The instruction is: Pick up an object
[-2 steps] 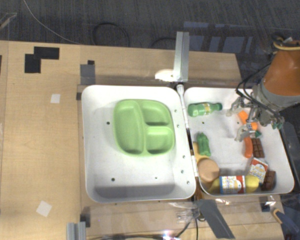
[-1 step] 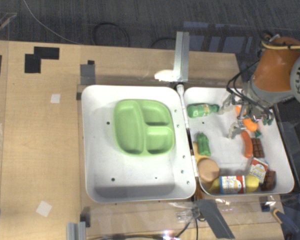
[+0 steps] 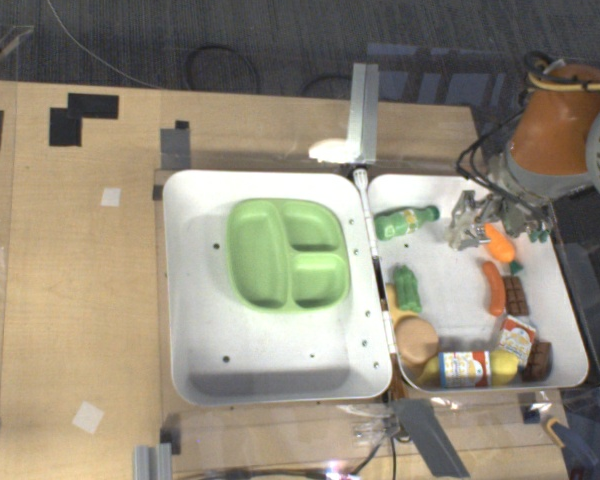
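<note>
The shallow white right bin (image 3: 570, 313) holds the clutter: a green plastic bottle (image 3: 405, 221) left of the tool (image 3: 472, 226), an orange carrot-shaped toy (image 3: 501, 245) just beside it, a red sausage-shaped toy (image 3: 494, 287) and a brown chocolate bar (image 3: 516, 294) below, and a dark green ridged pickle (image 3: 407, 290), a round tan bun (image 3: 416, 339) and a yellow-labelled can (image 3: 466, 369) farther down. The left white bin (image 3: 195, 298), well left, carries a glossy light-green divided tray (image 3: 285, 254). The grey arm with its orange band (image 3: 560, 128) hangs over the right bin's upper corner on the wooden desk (image 3: 70, 298); whether the tool's fingers are spread or closed I cannot tell.
</note>
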